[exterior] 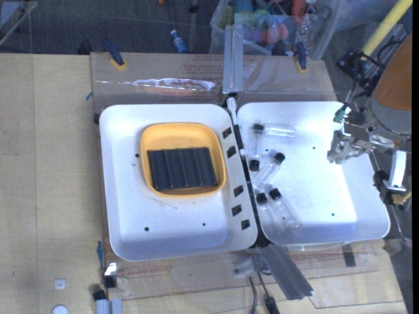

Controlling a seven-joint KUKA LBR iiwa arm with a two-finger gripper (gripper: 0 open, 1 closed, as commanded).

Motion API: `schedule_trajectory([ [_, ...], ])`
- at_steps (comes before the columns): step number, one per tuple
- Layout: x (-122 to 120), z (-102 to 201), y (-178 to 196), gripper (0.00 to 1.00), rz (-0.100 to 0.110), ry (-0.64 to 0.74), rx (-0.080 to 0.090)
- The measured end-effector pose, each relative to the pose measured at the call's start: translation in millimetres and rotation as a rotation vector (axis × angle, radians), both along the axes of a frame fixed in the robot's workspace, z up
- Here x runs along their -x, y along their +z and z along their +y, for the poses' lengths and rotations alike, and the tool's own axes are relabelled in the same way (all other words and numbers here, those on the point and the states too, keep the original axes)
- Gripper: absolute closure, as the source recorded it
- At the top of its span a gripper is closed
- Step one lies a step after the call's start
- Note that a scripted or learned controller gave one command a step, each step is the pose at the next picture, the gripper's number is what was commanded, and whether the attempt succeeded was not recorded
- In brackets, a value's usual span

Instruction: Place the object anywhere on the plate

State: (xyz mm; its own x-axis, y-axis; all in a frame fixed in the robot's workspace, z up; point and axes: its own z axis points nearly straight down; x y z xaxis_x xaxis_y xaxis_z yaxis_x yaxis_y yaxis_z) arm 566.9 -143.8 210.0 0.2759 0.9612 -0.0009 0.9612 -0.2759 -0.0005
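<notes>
A yellow plate point(152, 140) lies in the left bin point(124, 227). On the plate rests a flat black ridged block point(182, 169) that covers most of the plate's middle. Several clear vials with black caps lie in the right bin point(340, 221): one near the top point(275, 131), one by the divider point(268, 167), another lower down point(273, 200). My gripper point(339, 150) hangs over the right side of the right bin, well apart from the vials and the plate. I see nothing in it.
A row of black tabs point(234, 175) runs along the divider between the bins. A clear tub of coloured toys point(275, 8) stands behind the bench. Cables and the arm's body point(393, 97) crowd the right edge.
</notes>
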Motion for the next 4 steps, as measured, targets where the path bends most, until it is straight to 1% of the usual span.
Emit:
schedule_trajectory([
  [1,60,1,0,1.0,0.002,0.065,-0.003],
  [2,15,-54,24,1.0,-0.004,0.204,0.001],
  [3,-36,-61,73,1.0,-0.005,0.401,0.003],
  [4,-84,-77,40,1.0,-0.004,0.503,0.003],
])
